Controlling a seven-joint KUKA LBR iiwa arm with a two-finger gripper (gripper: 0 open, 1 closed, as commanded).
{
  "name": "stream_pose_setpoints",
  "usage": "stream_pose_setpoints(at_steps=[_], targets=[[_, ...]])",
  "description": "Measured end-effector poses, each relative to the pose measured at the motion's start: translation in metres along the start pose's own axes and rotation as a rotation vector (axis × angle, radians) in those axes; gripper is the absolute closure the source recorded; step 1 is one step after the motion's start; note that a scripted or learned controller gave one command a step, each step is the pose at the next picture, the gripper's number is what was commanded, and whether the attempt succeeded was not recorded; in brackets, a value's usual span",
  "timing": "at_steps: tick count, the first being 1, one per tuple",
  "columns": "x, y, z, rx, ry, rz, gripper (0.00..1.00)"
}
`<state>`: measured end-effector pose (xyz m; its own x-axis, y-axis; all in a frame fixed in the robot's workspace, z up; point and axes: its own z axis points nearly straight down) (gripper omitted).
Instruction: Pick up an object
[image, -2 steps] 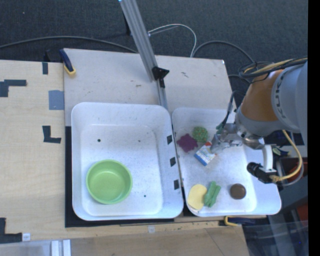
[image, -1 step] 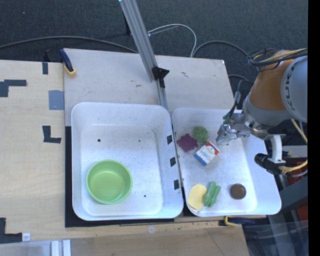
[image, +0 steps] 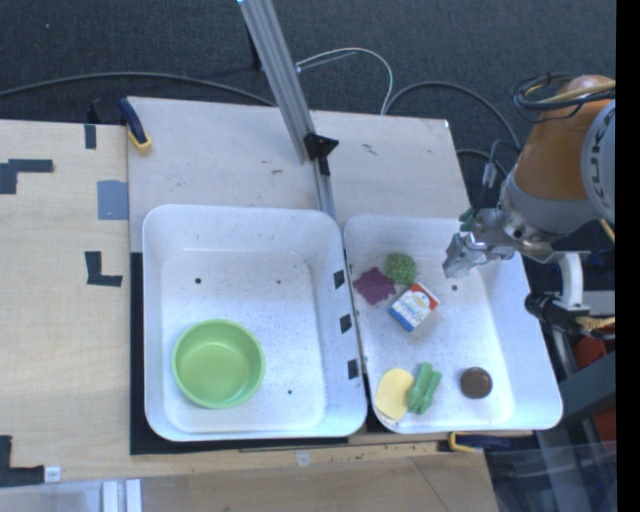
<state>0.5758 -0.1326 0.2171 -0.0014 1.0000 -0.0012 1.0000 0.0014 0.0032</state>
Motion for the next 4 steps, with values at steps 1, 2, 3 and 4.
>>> stream_pose_setpoints(at_steps=[1,2,3,4], targets=[[0.051,0.007,0.008,0.005,0.002,-0.004,1.00],[0.100,0.014,-0.002,0.004,0.003,-0.005,1.00],[0.152,0.023,0.002,0.005,0.003,-0.006,1.00],[0.204,0.027,0.008,0.005,0.002,-0.005,1.00]])
